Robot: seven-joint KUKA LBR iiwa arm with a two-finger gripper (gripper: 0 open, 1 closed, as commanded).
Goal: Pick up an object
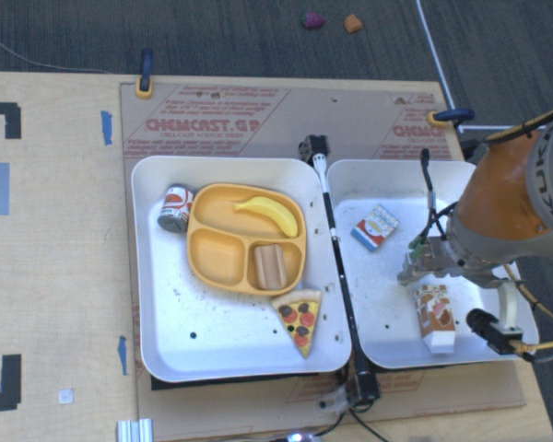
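Carton [434, 313] (right bin) lies just below claw [422, 274].

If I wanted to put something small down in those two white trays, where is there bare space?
Left bin: a bare strip along the near edge, left of the pizza slice; its middle is crowded by the yellow plate. Right bin: bare floor between the small blue carton and the near rim, left of the arm.

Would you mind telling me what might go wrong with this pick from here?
1. The end effector sits over the top end of the carton; an end grasp may let it tip or slip.
2. The carton lies near the right bin's front rim, so it could be pushed against the wall rather than lifted.
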